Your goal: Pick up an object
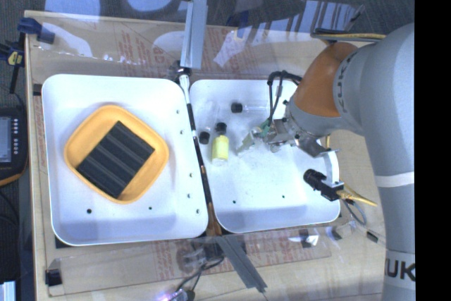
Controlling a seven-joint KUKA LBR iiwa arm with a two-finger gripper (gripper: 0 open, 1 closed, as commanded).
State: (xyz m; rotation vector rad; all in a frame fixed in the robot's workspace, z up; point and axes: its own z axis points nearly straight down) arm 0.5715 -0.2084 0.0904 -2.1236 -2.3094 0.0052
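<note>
At the desk's [127, 261] near edge lie metal brackets and cables. On the arm's [391, 116] grey casing at the lower right, the white letters "UK" can be read, cut off at the frame's side. The left bin [63, 222] carries a yellow dish [77, 144] with a black ribbed pad [115, 158] lying on it. In the right bin [282, 211], a small yellow object [220, 147] lies near the bin's left wall, with three small black pieces [220, 127] just beyond and beside it. The pincer [259, 135] sits low over the middle of the right bin, apart from the yellow object; whether it is open or closed cannot be made out. Along the far edge stands a clear panel [282, 32] with faint reddish print, too blurred to read.
</note>
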